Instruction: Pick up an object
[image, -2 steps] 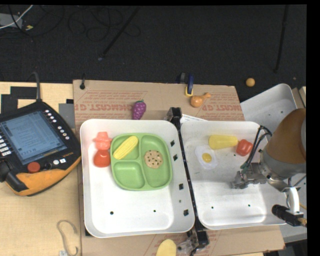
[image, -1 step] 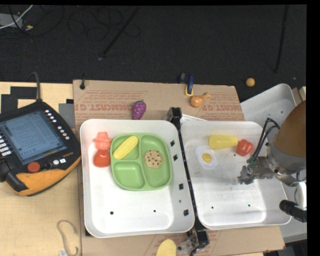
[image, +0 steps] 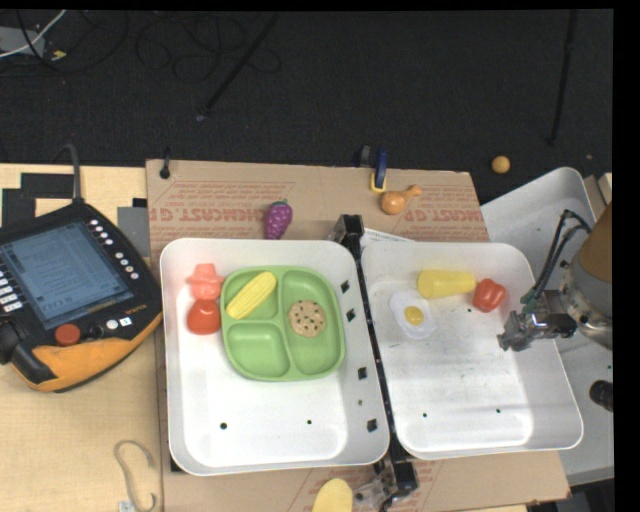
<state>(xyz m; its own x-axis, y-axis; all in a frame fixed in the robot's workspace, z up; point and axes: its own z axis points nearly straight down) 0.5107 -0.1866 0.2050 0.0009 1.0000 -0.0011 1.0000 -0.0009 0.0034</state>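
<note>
Gripper (image: 522, 330) at the right bin's (image: 470, 430) edge.
I cannot tell how its grip stands. The cardboard (image: 230, 205) shows upside-down red letters, too blurry to read.

A black and orange teach pendant (image: 62, 300) with a lit screen lies on the wooden tabletop (image: 60, 440) at the left. Brown printed cardboard (image: 220, 200) lies under the bins. A metal hook (image: 135, 470) rests near the front edge.

Setting: robotics lab. A teach pendant (image: 65, 290) is lying on the tabletop (image: 60, 440), cables (image: 40, 35) are trailing across dark flooring, two white bins (image: 270, 440) are sitting on clamped cardboard (image: 320, 195), and toy food is serving as test objects.
</note>
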